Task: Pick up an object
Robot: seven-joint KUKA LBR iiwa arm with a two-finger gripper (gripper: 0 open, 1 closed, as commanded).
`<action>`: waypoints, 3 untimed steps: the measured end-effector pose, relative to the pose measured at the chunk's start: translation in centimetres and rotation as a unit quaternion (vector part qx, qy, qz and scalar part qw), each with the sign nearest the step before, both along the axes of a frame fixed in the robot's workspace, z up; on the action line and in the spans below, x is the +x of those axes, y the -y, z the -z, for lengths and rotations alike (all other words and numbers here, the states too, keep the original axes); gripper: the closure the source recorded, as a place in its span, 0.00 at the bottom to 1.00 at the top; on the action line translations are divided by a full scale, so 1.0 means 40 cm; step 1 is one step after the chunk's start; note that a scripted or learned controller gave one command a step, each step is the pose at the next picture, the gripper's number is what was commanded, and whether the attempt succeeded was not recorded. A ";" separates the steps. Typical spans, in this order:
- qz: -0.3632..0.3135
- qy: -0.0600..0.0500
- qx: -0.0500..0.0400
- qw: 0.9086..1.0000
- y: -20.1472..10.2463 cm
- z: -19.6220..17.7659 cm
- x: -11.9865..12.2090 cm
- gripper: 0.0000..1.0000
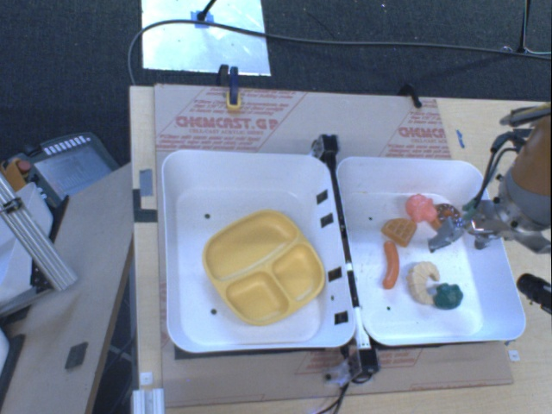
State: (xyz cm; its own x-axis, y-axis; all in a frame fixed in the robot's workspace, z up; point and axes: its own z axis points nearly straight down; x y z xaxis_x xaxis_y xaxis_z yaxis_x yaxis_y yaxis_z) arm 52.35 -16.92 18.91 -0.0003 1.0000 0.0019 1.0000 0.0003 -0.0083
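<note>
Left bin [185, 197]: holds a yellow compartment tray [263, 266] with three sections, lying flat and slightly turned.
Right bin [496, 317]: holds the small toy foods, all candidates for the pick.
Nearest items: a cream-coloured curved piece [422, 281] touches a dark green piece [448, 296] toward the bin's front.
Middle items: an orange-red sausage [391, 265] lies lengthwise, just below a small brown waffle [399, 231].
Far items: a pink piece [420, 207] lies beside a speckled brown piece [446, 211], partly covered by the gripper.
Gripper [457, 231]: low inside the right bin, just right of the waffle and beside the far pair of toys.
Jaws: whether they are parted or clenched cannot be told; nothing is visibly between them.
Arm [528, 179]: reaches in over the bin's right wall.
Risk: the toys sit close together, so closing here could likely pinch two at once or nudge one aside.
Risk: the pieces look small and rounded; an off-centre grip may let one slip out on lifting.
</note>
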 end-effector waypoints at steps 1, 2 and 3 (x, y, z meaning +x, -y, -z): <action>-0.001 0.004 -0.001 1.000 -0.001 -0.011 0.006 0.00; -0.001 0.003 0.000 1.000 -0.016 0.099 0.008 0.00; 0.000 0.002 0.000 1.000 -0.022 0.223 -0.017 0.00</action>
State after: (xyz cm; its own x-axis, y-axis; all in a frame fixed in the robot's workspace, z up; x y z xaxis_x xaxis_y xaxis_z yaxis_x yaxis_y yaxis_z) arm 51.66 -16.05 9.98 -0.0010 1.0000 0.0015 1.0000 0.0010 -0.0038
